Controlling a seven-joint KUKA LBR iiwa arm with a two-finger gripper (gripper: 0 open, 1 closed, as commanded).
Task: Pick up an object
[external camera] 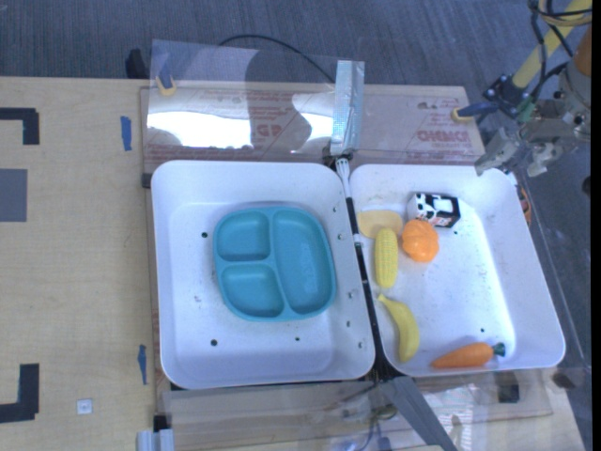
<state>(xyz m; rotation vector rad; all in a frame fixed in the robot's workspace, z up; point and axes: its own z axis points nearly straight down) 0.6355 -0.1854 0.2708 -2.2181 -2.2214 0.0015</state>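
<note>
The right bin (526, 280) holds several toy foods. A corn cob (386, 256) lies near its left wall, with an orange fruit (421, 241) beside it. A black-and-white box (437, 209) sits behind the orange, and a pale yellow flat piece (376, 222) lies at the back left. A banana (402, 325) and a carrot (464, 355) lie toward the front. My gripper (519, 148) hangs above the bin's back right corner, apart from all of these items.
The left bin (178, 280) carries a teal divided plate (274, 262). A clear panel and a taped post (346, 106) stand behind the bins. Cables hang at the top right by the arm.
</note>
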